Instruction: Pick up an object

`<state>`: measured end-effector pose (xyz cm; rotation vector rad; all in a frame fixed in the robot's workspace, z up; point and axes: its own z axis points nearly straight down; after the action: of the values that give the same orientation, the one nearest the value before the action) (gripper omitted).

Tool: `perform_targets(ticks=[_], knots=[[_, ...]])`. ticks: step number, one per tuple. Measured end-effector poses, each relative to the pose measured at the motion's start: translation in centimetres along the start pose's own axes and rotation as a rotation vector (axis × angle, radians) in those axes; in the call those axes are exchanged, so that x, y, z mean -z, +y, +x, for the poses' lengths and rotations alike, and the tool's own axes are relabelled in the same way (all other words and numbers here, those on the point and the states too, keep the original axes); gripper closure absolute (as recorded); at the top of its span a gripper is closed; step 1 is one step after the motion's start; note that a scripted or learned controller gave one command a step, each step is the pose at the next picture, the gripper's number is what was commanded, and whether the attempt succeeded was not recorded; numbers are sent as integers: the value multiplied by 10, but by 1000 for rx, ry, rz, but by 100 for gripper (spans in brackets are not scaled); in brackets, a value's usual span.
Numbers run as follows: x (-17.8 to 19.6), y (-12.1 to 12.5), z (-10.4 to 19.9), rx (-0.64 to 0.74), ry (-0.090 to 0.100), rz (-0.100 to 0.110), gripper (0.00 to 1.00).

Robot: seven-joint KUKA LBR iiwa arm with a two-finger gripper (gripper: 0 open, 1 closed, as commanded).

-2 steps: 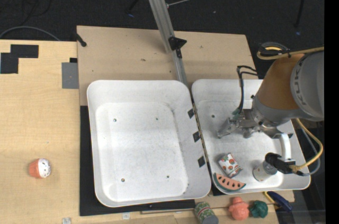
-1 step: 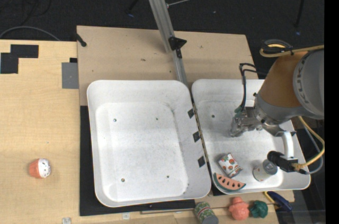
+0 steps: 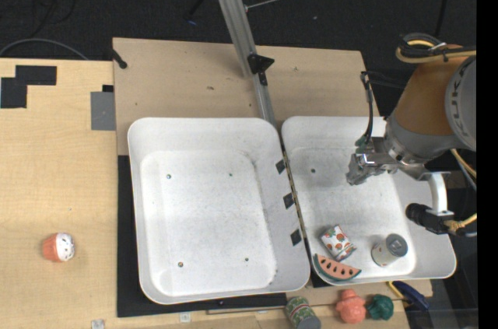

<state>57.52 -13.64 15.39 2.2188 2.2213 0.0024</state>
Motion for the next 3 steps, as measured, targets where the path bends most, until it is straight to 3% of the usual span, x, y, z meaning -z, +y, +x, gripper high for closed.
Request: perform_targets(ticks=[2,3], knots=[[106,1,-6,0,-1,-2,100],[91,7,42,2,3,6,100]])
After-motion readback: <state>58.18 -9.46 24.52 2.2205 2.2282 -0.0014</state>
